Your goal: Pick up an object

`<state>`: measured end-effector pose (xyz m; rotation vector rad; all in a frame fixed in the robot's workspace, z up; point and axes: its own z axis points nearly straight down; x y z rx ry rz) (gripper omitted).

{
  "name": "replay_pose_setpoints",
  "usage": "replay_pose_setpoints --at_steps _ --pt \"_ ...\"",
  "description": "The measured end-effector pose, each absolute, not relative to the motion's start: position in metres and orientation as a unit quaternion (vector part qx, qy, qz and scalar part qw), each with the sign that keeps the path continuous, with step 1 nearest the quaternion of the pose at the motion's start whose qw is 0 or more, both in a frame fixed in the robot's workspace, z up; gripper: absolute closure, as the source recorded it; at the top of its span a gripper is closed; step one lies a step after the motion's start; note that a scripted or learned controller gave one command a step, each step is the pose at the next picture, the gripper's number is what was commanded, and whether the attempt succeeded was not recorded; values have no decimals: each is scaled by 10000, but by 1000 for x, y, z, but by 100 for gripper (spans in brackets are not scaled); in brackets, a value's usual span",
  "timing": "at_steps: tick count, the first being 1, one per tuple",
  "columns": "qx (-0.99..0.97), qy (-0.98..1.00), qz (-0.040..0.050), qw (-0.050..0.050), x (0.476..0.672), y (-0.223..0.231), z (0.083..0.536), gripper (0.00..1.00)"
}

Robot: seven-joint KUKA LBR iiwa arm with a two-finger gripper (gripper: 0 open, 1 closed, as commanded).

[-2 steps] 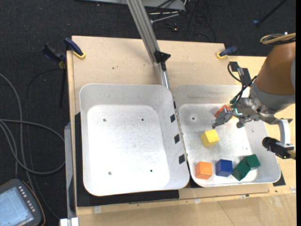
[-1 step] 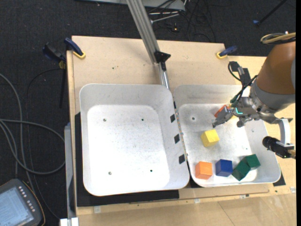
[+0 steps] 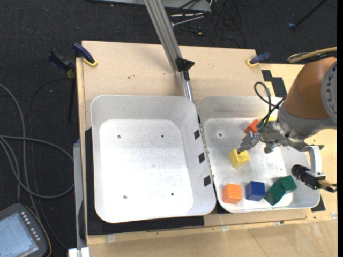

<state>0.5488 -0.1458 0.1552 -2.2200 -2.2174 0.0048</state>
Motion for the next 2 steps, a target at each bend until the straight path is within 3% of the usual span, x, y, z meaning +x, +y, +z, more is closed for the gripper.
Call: replay_pose_setpoints --at_steps 1,2 --pt "-7077 -7066 3 12 549 -145 103 0" --pt "-7074 -7069 -5 -7 549 -145 115 100"
